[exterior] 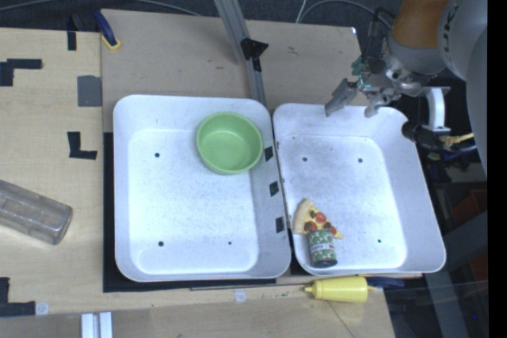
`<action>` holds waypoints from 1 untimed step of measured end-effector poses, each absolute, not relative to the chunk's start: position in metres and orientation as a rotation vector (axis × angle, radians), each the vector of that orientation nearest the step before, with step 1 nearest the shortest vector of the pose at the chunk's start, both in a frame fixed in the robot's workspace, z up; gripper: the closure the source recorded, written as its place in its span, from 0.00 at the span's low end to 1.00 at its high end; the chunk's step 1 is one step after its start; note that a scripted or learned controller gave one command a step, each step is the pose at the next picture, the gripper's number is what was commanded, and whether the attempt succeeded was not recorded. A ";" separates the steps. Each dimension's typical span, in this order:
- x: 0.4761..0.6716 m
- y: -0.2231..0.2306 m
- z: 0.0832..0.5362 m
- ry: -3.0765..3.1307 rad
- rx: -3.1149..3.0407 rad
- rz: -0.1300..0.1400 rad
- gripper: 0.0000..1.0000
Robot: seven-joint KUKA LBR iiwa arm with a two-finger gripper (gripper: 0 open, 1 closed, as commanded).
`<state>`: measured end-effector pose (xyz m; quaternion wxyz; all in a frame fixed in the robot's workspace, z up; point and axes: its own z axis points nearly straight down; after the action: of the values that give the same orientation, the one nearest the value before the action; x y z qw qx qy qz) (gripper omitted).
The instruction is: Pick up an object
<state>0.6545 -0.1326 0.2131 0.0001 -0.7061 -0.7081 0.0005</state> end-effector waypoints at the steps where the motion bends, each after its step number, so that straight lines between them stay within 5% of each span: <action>1: 0.654 -0.133 0.213 -2.224 -2.218 0.003 0.00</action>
<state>0.6544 -0.1327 0.2131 0.0000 -0.7062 -0.7080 0.0008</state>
